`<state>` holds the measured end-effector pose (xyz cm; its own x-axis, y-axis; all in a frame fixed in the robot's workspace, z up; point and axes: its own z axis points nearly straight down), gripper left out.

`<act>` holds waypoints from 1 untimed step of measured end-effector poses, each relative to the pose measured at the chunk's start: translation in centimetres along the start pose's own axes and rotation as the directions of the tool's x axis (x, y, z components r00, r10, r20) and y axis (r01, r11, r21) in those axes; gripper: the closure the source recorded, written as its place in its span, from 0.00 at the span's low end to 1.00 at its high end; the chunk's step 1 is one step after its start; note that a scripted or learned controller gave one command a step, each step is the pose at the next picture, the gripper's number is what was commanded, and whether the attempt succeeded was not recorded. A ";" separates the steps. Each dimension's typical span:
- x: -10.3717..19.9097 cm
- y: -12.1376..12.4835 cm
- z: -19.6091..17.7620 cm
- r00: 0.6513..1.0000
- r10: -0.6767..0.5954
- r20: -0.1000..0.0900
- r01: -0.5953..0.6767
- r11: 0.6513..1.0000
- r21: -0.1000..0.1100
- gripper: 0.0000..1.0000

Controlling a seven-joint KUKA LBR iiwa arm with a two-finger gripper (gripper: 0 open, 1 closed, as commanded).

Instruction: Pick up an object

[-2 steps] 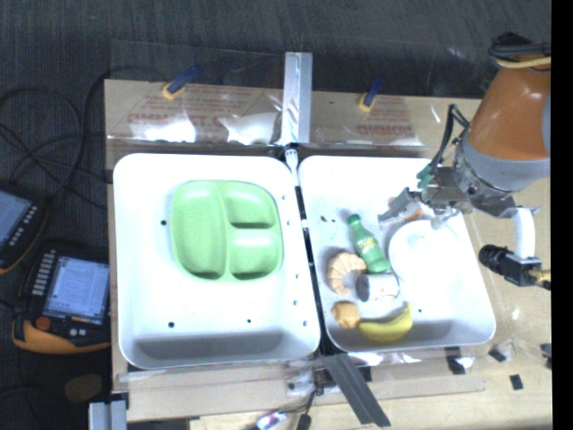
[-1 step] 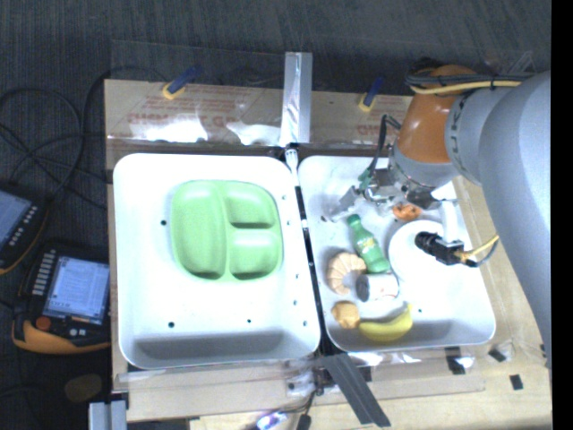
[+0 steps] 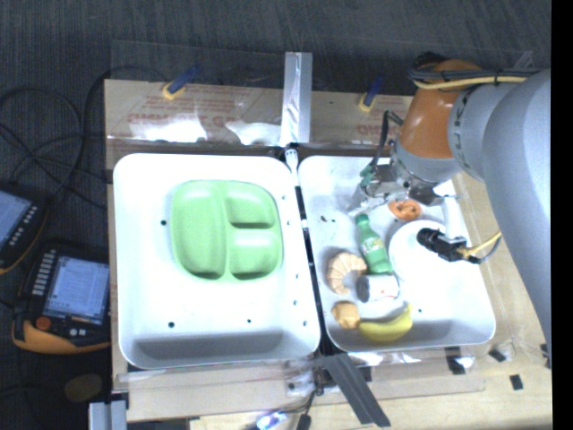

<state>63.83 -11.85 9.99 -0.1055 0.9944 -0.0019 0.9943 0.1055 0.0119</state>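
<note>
My gripper [image 3: 380, 183] hangs low over the far part of the right bin [image 3: 474, 325], under the orange wrist band. Just below it stands a green bottle [image 3: 372, 245], pointing toward the gripper. A small orange ring-shaped thing [image 3: 405, 209] lies just to the gripper's right. Nearer the front lie a pale pastry [image 3: 343, 271], a white and black cylinder [image 3: 379, 287], a small brown bun [image 3: 346, 313] and a yellow banana [image 3: 388, 326]. Nothing shows between the fingers.
A white round disc [image 3: 414, 256] lies in the right bin beside the bottle. The left bin [image 3: 143, 321] holds a green divided plate [image 3: 226, 228]. A ridge [image 3: 304, 240] separates the two bins. The grey arm covers the right bin's far right corner.
</note>
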 end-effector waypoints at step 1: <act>-0.9 -3.5 -5.1 0.992 0.129 -0.001 -0.129 0.992 0.014 1.00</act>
<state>60.41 -13.07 15.05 0.0233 0.9997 0.0008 0.9997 -0.0233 -0.0021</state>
